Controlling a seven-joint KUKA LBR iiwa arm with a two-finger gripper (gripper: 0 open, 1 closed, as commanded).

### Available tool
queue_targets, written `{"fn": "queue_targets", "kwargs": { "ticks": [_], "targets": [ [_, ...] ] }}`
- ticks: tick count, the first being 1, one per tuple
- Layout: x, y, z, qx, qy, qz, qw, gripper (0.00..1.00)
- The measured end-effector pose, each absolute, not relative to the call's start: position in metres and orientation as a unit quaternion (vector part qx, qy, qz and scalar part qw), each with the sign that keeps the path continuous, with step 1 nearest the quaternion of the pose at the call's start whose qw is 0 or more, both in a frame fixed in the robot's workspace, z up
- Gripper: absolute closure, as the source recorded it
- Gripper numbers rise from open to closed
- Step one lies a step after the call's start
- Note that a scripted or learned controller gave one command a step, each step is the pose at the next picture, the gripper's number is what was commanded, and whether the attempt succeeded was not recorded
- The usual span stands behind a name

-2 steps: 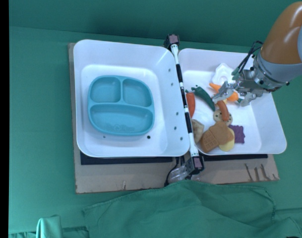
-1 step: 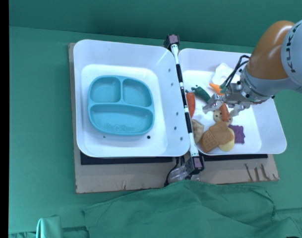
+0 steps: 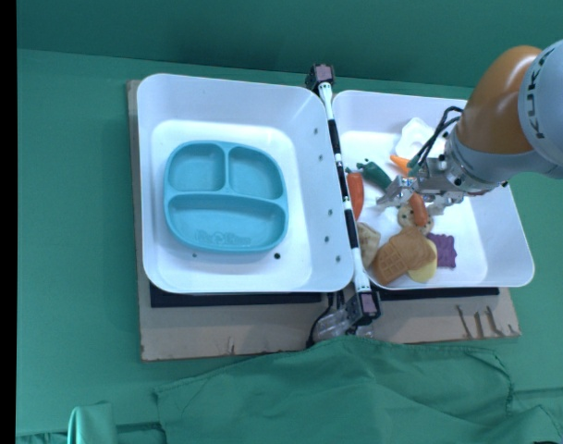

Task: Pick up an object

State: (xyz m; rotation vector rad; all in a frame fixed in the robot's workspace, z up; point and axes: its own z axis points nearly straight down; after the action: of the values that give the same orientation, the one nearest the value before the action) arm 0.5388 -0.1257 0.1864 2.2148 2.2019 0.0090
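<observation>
Two shallow white bins sit side by side on the green tabletop [image 3: 68, 202], divided by a black-and-white bar [image 3: 341, 178]. The left bin [image 3: 226, 100] holds a teal sectioned plate [image 3: 226, 197] lying flat near its centre.

The right bin [image 3: 503, 239] holds a cluster of toy food items. An orange carrot [image 3: 355, 192] lies along the divider at the bin's 9 o'clock side, with a dark green piece [image 3: 373, 171] just beside its upper end. A white item [image 3: 414, 138] sits toward 12 o'clock. At 6 o'clock lie a tan waffle-like piece [image 3: 397, 255], a yellow piece [image 3: 422, 269] touching it, and a purple piece [image 3: 442, 250] just to its right.

The arm [image 3: 521, 109] reaches in from 3 o'clock. Its pincer [image 3: 412, 195] is low over the middle of the right bin, directly above a small orange object [image 3: 414, 215] — contact cannot be confirmed. Whether the pincer is open or closed cannot be told; nothing is visibly held.

A green cloth [image 3: 355, 396] lies crumpled at the 6 o'clock edge of the view.
</observation>
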Motion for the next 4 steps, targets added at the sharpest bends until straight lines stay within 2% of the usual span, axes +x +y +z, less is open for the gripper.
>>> {"fn": "queue_targets", "kwargs": {
  "ticks": [1,2,4],
  "targets": [
    [0.541,-0.127,0.201,0.710,0.704,0.0062,0.015,1.00],
    [0.546,-0.139,0.255,0.708,0.706,0.0017,0.004,1.00],
    [0.540,-0.146,0.362,0.708,0.706,0.0026,0.005,1.00]
  ]
}}
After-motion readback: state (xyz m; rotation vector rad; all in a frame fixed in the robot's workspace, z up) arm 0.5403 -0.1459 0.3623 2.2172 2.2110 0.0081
